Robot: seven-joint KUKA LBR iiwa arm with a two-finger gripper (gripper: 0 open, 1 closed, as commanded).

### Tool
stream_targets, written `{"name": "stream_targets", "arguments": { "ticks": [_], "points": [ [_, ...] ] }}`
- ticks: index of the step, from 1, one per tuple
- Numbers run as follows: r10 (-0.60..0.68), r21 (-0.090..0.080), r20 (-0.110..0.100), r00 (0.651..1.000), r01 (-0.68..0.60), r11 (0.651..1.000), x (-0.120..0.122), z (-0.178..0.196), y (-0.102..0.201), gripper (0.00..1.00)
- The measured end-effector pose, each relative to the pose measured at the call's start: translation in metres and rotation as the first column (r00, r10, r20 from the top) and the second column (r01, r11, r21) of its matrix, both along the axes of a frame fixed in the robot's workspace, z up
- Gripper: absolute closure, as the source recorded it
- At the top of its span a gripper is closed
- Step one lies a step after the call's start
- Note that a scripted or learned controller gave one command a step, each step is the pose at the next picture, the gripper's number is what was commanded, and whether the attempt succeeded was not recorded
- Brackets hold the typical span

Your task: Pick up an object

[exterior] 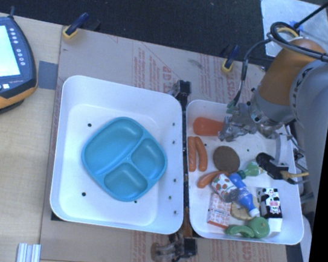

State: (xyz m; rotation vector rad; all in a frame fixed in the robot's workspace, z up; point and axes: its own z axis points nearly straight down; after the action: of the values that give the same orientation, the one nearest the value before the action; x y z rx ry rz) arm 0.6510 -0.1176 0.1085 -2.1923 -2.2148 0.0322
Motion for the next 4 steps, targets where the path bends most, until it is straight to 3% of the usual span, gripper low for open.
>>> {"name": "stream_targets", "arguments": {
  "ticks": [1, 2, 3, 4],
  "points": [
    [0.001, -0.001, -0.004, 1.000, -0.001, 1.000, -0.001, 0.000, -0.001, 0.00],
    [-0.003, -0.001, 0.004, 1.000, 0.003, 1.000, 0.000, -0.020, 0.002, 0.00],
    [0.000, 0.000, 0.001, 1.000, 0.000, 1.000, 0.000, -0.010, 0.002, 1.00],
    [0.000, 0.000, 0.001, 1.000, 0.000, 1.000, 0.000, -0.010, 0.002, 0.00]
  ]
}}
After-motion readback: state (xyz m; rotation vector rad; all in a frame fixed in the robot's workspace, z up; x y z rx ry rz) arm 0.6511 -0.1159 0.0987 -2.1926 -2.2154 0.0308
